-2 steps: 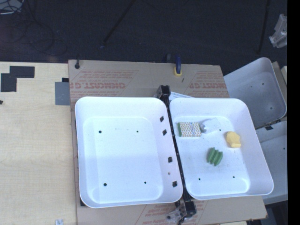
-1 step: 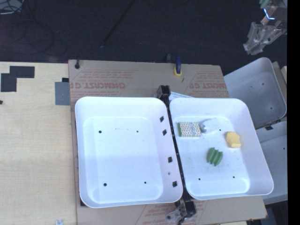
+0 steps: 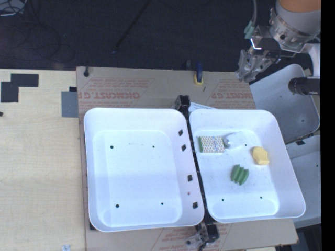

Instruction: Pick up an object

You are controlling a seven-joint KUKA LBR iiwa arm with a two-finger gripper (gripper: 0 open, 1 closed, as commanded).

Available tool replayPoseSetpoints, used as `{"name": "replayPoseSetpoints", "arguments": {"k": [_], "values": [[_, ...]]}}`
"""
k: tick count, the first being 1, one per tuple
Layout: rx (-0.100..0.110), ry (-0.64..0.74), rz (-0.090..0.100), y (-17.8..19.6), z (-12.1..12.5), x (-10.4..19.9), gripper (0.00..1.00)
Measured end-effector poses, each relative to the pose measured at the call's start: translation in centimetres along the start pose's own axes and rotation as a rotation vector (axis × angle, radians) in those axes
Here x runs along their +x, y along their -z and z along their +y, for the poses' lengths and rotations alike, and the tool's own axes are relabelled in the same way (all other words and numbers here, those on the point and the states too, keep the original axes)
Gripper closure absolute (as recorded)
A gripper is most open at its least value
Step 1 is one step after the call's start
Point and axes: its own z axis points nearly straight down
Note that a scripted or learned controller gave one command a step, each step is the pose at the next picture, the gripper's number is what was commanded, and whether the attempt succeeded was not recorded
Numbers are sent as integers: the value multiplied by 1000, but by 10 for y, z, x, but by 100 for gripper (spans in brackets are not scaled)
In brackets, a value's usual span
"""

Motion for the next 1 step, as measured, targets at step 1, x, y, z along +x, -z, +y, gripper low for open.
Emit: {"name": "replayPoseSetpoints", "arguments": {"k": [1], "values": [[-15,-4,-2,59,2,1,100]]}}
